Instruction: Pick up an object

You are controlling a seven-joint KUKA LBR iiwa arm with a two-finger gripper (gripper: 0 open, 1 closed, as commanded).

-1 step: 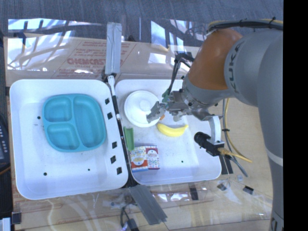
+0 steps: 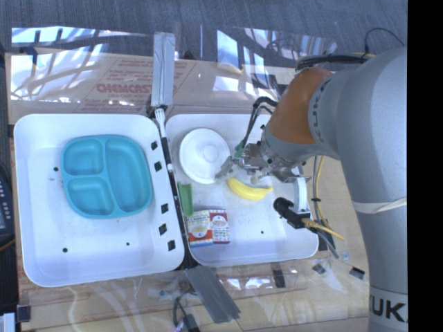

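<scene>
Two white bins sat side by side on the bench. Left bin (image 2: pixel 41 254) held a blue divided plate (image 2: pixel 107 175). Right bin (image 2: pixel 277 251) held a white round lid (image 2: pixel 203 154), green stick (image 2: pixel 185 199), small carton (image 2: pixel 208 227) and banana (image 2: pixel 249 190). Gripper (image 2: pixel 239 171) hung low between lid and banana, just above the banana's left end; finger state couldn't be told, nothing seen held.

yellow banana (image 2: pixel 249 189), turquoise tray (image 2: pixel 106 175)
</scene>
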